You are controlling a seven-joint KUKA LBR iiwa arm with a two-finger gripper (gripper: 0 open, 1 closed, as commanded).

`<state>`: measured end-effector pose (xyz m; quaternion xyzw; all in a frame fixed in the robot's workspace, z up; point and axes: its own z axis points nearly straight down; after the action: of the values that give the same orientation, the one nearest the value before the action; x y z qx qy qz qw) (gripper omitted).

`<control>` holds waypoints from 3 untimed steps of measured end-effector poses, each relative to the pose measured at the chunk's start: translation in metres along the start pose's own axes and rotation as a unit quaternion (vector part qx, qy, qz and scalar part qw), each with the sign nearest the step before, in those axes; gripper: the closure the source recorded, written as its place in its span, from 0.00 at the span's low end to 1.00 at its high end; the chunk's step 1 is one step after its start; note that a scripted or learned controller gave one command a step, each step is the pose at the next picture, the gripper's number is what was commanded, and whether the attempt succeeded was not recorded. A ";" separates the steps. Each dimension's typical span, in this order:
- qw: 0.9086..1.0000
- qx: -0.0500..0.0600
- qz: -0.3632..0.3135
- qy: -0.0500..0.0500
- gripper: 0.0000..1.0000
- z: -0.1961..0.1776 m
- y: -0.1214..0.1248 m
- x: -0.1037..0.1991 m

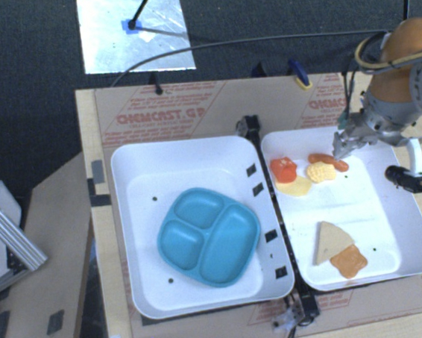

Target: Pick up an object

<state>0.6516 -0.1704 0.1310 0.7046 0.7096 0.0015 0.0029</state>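
Over the right bin, the gripper hangs just above a small sausage; whether it's spread or closed, I cannot tell. Risk: crowded neighbours, corn and tomato, could get nudged. Bread lies nearer; the left bin holds a blue plate.

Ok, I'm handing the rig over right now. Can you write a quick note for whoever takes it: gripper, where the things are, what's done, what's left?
Gripper: down at the far end of the right bin, at the sausage; whether it is open or shut can't be told, and nothing is seen held.
Right bin: sausage, corn, tomato and yellow slice clustered at the far end; wedge and orange piece at the near end.
Left bin: blue divided plate.
Done: arm is at the far cluster.
Left: grasp one object and lift it.
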 end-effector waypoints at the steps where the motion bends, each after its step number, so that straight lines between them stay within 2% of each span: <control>1: 1.000 -0.001 0.001 0.000 1.00 -0.045 0.003 -0.005; 2: 1.000 -0.001 0.001 0.000 1.00 -0.098 0.005 -0.005; 3: 1.000 0.002 -0.001 0.001 1.00 -0.104 -0.019 0.044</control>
<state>0.6317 -0.1261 0.2352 0.7039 0.7103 0.0010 0.0005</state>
